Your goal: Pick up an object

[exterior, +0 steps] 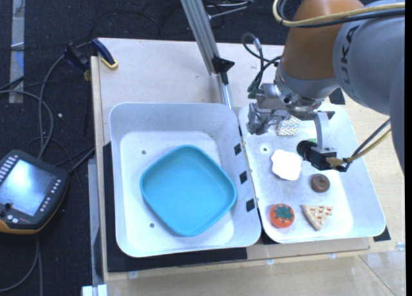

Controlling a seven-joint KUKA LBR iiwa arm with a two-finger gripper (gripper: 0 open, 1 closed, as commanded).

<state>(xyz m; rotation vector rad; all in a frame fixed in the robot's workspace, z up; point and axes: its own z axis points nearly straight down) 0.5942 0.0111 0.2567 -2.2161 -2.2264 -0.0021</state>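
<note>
Five small things lay in the right bin [362, 182], none of them lifted. A white, rounded lump [286, 165] sat near the middle of the bin. Just to its right and a little nearer the front lay a small brown ring-shaped piece [320, 183]. At the front of the bin a red toy tomato [281, 215] with a green top lay beside a toy pizza slice [317, 216], the two close but apart. Toward the back of the bin a pale piece with a dotted pattern [289, 126] was partly covered by the robot's wrist, so its shape could not be made out.

The gripper [259, 121] hung low over the back left corner of that bin, just left of the dotted piece. Whether it was apart or together could not be told, and nothing was seen clamped in it. The grey arm [367, 50] reached in from the right.

The left bin [129, 135] held a light blue, square-rounded dish [187, 190]. Both bins sat on a pale wooden bench [154, 69]. A hand-held control pendant [29, 192] lay on the dark floor to the left.
</note>
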